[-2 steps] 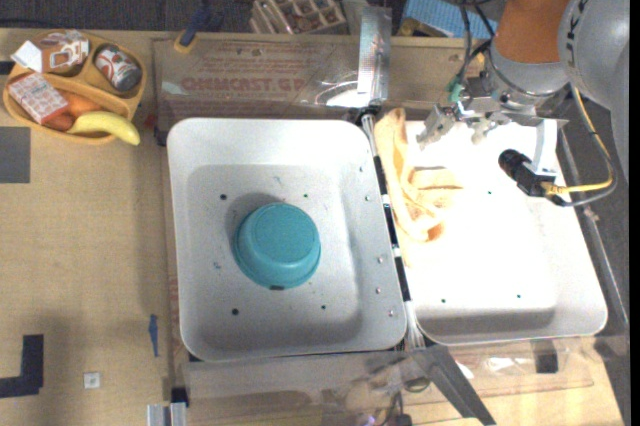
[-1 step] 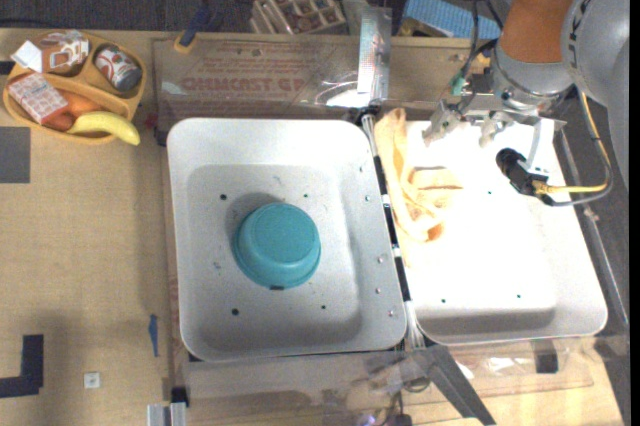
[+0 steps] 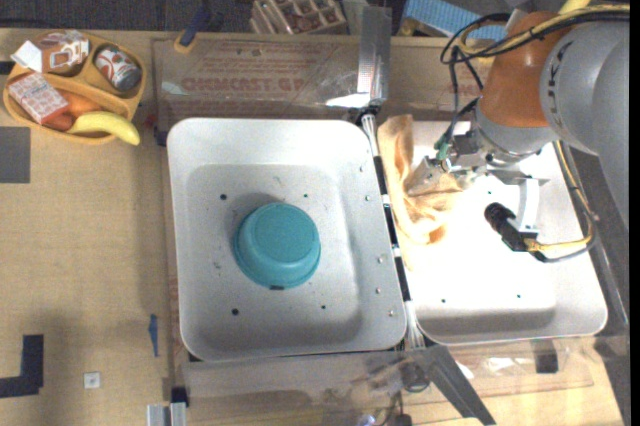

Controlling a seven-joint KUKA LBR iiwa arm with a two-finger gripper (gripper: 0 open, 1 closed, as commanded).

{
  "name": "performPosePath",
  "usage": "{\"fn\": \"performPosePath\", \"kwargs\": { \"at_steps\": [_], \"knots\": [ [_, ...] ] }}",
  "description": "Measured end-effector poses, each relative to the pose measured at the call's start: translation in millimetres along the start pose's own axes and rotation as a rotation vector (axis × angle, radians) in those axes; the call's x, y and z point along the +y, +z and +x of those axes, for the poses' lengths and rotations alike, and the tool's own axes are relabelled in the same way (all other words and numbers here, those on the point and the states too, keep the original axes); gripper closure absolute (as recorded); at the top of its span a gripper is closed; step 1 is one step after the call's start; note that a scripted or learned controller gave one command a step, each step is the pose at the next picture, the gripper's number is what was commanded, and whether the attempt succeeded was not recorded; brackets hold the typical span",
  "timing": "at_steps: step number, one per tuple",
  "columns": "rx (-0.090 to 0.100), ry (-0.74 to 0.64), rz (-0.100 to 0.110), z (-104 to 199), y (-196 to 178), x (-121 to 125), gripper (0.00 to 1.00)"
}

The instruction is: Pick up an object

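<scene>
A teal bowl (image 3: 278,244) lies upside down in the middle of the left bin (image 3: 200,164). A crumpled tan cloth (image 3: 408,176) is draped along the left wall of the right bin (image 3: 560,314), bunched toward its upper left corner. My gripper (image 3: 437,168) hangs over the upper left part of the right bin, pointing left and down into the cloth's folds. The wrist and the cloth hide its tips.
A yellow tray (image 3: 40,109) with a banana and food packets sits at the far left of the bench. A cardboard strip (image 3: 260,79) lies behind the left bin. Black cables (image 3: 515,224) trail from the wrist over the right bin's floor.
</scene>
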State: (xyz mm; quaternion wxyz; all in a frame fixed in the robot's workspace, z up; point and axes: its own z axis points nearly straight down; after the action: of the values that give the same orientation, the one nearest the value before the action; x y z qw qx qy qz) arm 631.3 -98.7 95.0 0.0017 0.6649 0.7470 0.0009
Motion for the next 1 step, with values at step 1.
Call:
{"fn": "performPosePath", "kwargs": {
  "at_steps": [1],
  "knots": [
    [0.000,0.337,0.002,4.1,-90.6,-2.1,0.00]
  ]
}}
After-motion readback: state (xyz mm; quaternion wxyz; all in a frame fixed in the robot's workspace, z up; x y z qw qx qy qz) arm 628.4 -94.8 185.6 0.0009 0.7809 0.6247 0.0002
